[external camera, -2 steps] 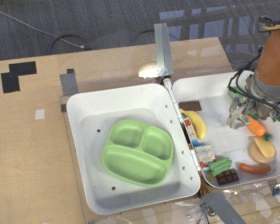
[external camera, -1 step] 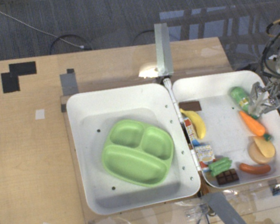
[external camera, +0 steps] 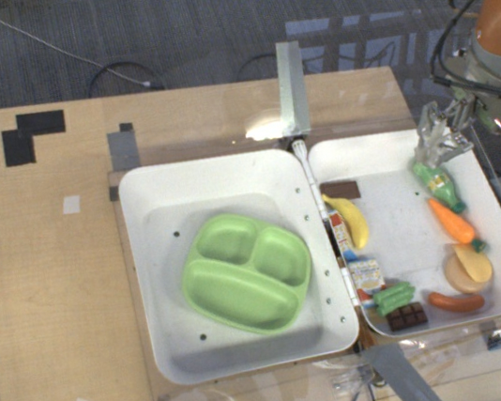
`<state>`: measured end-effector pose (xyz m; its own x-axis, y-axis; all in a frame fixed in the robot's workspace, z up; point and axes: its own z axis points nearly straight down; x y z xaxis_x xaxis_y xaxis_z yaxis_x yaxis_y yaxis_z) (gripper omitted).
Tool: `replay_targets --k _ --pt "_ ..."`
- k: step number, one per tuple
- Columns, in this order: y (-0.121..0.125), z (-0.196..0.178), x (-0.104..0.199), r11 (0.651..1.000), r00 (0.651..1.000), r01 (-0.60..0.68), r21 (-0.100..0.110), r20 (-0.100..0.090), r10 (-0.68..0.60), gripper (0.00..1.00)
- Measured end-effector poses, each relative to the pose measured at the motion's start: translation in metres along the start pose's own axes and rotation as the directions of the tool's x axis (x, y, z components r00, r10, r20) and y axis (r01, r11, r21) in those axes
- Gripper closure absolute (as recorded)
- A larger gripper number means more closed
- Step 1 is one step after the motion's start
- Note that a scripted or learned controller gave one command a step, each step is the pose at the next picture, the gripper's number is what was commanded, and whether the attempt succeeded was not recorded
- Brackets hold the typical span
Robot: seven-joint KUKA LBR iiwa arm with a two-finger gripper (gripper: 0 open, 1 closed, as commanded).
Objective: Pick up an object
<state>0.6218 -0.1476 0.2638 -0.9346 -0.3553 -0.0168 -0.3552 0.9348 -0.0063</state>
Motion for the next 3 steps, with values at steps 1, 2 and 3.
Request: replay_targets --k 1,2,3 --pt "0.070 0.013 -0.057 1.000 1.000 -0.029 -0.006 -0.006 0.029 1.00" --pt "0.142 -0.006 -0.095 0.999 0.999 -0.042 -0.006 -0.004 0.042 1.00" --pt "0.065 0.080 -0.074 0.972 0.971 0.237 -0.008 -0.010 -0.237 1.00"
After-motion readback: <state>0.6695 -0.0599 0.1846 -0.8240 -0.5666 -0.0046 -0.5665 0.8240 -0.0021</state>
